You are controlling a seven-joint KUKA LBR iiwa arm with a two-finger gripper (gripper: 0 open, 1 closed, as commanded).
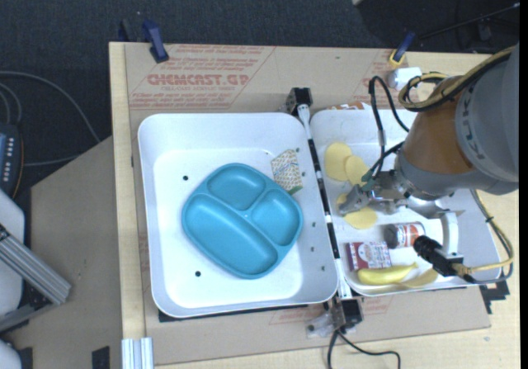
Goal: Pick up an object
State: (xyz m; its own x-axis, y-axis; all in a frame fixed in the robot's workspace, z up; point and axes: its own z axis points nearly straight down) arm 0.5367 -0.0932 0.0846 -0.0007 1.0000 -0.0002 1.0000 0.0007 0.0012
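White plastic forms two shallow bins set side by side on a light wooden table with red printed lettering near its far edge. The left bin holds a blue plastic divided plate with three compartments, lying flat near the bin's middle. Just beyond the plate's far right corner, a small speckled packet rests beside the bin's right wall.

The right bin holds several small things. Pale yellow round chips lie toward its far left part. Another pale yellow piece sits just below the pincer. A small can with a red and white label lies on its side nearer the front. Left of it is a red and white flat packet, and a yellow banana lies along the front wall, touching the packet's near edge.

The grey arm with its orange band reaches in from the right over the right bin. Its pincer is low among the yellow pieces; whether it is released or clenched cannot be told, and nothing is clearly seen in its grip
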